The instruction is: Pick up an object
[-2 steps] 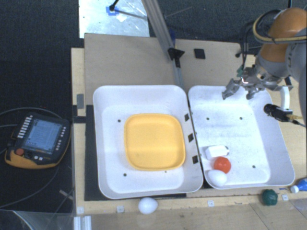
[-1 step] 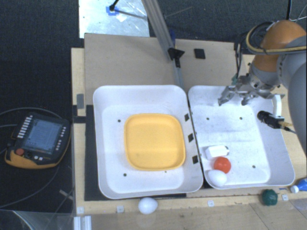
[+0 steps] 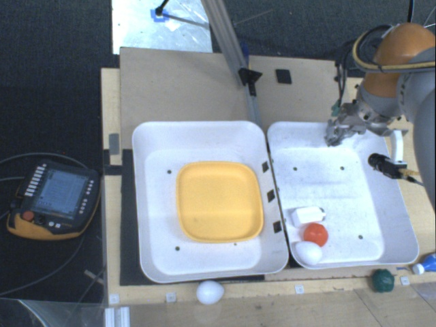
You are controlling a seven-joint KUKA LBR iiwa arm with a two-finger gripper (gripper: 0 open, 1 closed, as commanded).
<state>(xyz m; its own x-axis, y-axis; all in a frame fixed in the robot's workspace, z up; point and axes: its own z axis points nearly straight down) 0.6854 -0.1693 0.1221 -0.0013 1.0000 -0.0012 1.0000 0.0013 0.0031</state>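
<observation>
Plate [image 3: 220,201], yellow, sits in the bin left of the right bin [image 3: 395,210]; nothing there suits a quick grab. In the right bin's near left corner lie three small things close together: a white block [image 3: 308,215], an orange ball [image 3: 315,234] and a white egg [image 3: 308,253]. My gripper [image 3: 335,136] hovers over that bin's far edge, well apart from them, and I cannot tell its state. I judge this the approach step: next I must travel toward that corner and descend.
</observation>
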